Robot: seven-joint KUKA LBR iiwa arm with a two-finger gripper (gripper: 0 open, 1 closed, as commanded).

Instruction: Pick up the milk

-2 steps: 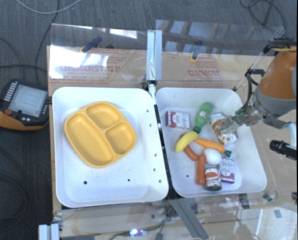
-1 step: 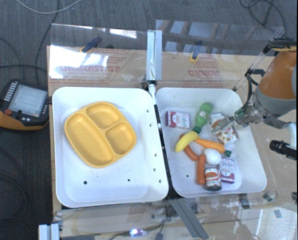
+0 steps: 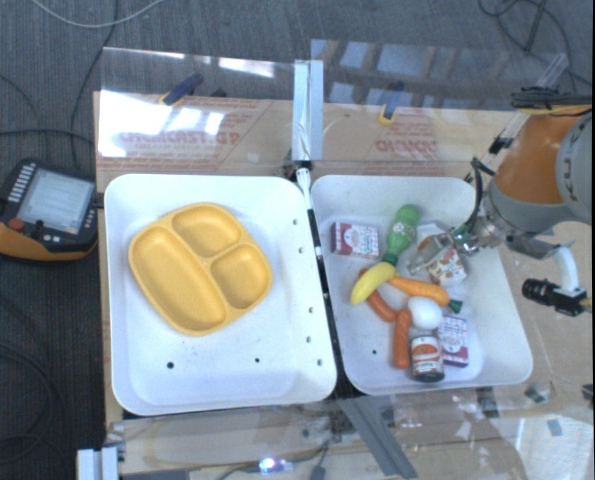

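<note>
Overhead, my gripper hung inside the right bin, toward its far right part, with my grey arm and its orange band reaching in from the right. A small, pale, shiny packet sat at its tip, but I could not tell whether my gripper was wide, narrow, or closed on anything. The milk, which I took to be the small red and white carton, lay flat toward the far left of the right bin, just left of a green bottle and well apart from my gripper. Near the bottle lay a yellow banana, and beside it an orange carrot. Nearer still were a white egg, two reddish sausages, a dark jar with a red label and another red and white carton. The left bin bore a yellow divided plate with three compartments. Outside the bins, on the floor at far left, lay a control pendant with an orange edge.
</note>
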